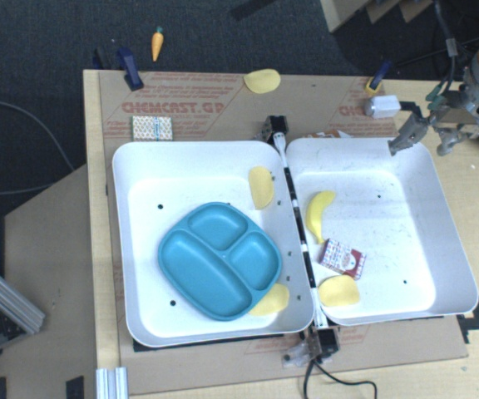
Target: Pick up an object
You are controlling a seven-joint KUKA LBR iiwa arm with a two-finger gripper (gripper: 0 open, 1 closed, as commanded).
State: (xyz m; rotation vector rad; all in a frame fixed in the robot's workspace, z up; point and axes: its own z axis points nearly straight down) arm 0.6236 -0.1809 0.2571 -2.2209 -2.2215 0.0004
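My gripper (425, 142) hangs over the far right corner of the right bin (439, 223), its two grey fingers spread open with nothing between them. In that bin, well to the left of the gripper, lie a yellow banana (318, 213), a red-and-white packet (342, 258) and a yellow lump (339, 291). The left bin (131, 223) holds a blue divided plate (219, 260), a pale yellow piece (261, 187) by its right wall, and another yellow piece (271, 299) partly tucked under the plate's near edge.
On the bench behind the bins lie a yellow chip (262, 81), a patterned card (152, 128), a white block (383, 105) and two blue clamps (129, 69). A small carrot (157, 44) rests on the dark floor beyond. A black divider (293, 214) runs between the bins.
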